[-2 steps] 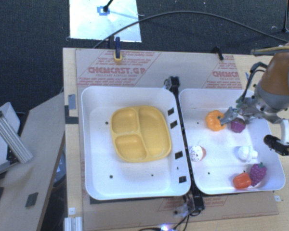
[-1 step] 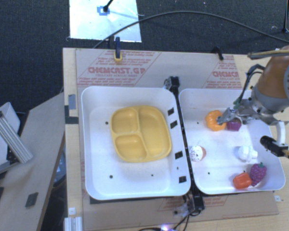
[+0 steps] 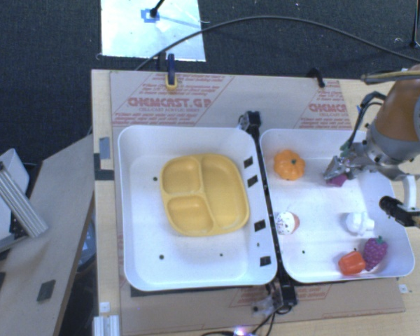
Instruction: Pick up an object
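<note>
- Dark carpet is surrounding a wooden bench, which is bearing two shallow white bins side by side.
- Left bin is holding a yellow divided plate, lying flat near its centre.
- Right bin is holding several small items: an orange pumpkin at about 10 o'clock, a small white-and-red object at 8 o'clock, a white object at 4 o'clock, and an orange-red pepper touching a purple grape cluster at 5 o'clock.
- Grey arm with its orange band is reaching in from 3 o'clock over the right bin's far portion.
- Gripper is sitting at roughly 1 o'clock in the right bin, well apart from the pumpkin.
- A small purple object is showing at the fingertips; it appears clamped between them, though the view is too coarse to confirm firm contact.
</note>
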Robot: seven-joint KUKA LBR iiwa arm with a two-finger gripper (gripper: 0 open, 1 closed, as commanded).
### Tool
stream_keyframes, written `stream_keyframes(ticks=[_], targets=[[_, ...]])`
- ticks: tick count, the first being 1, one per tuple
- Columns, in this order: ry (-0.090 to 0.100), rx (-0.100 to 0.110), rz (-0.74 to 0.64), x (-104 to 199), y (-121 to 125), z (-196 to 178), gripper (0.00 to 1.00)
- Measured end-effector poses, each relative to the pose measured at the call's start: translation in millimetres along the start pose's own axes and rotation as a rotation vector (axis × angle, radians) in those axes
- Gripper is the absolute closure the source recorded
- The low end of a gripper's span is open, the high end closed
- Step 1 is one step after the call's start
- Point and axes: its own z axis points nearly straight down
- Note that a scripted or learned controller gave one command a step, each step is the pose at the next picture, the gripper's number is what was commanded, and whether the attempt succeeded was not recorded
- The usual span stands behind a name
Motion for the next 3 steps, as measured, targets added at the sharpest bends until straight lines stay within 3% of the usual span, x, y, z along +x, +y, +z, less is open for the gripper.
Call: stream_keyframes(ticks=[2,3], targets=[[0.006,0.014,-0.001,7.6,10.8,-99.0,1.00],[0.009,0.018,-0.004,66.4,-8.1,-105.2,1.00]])
